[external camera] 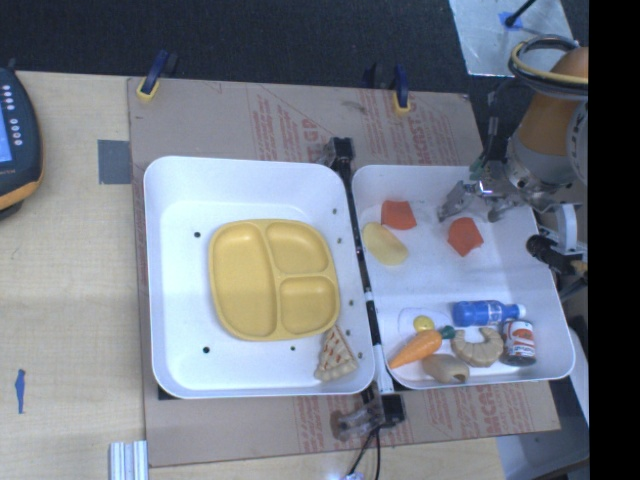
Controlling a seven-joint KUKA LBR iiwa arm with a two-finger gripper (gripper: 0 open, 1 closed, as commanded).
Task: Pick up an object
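**Hovering over the right bin, gripper spread and holding nothing**

Reaching in from the right, the gripper [478,196] hangs above the far part of the right bin [545,268], its two fingers splayed apart with nothing between them. Just beside the fingertips lies a red block [465,236], and a second red block [397,215] sits a little to its left. A pale yellow lemon-like piece [385,244] rests near the bin's left wall. Along the near edge crowd a carrot [417,348], a small yellow piece [424,323], a blue bottle [483,313], a tan pretzel-like shape [480,345], a brownish lump [445,369] and a dark jar [519,341]; several touch one another.

The left bin [175,268] holds a yellow divided tray [272,277] and a pizza-slice wedge [336,356] near its front right corner.

The arm's body is cut off at the right, and the jar's label is too small to read.
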